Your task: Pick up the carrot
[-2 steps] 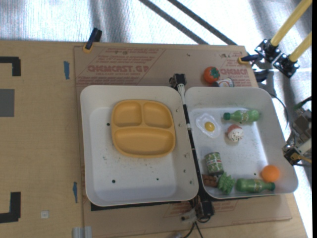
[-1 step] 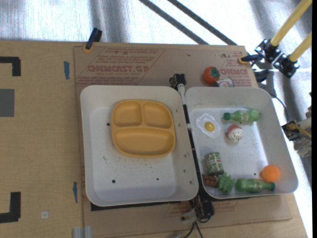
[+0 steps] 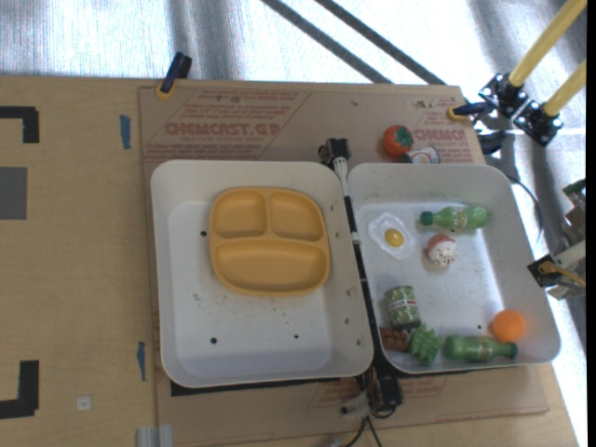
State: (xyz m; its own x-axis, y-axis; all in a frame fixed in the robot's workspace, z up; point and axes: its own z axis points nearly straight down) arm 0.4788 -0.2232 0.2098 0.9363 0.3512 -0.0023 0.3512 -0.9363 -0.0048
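The likely carrot [image 3: 395, 340], a small orange-brown piece, lies low in the right bin [image 3: 521, 250] at its left wall, touching the can [image 3: 402, 305] and broccoli [image 3: 425, 344]. Its long axis seems left-right. The end effector's state: cannot tell.

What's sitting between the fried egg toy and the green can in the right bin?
In the camera view, mostly bare white bin floor separates the flat fried egg toy from the green can; a red-and-white round toy sits off to the right.
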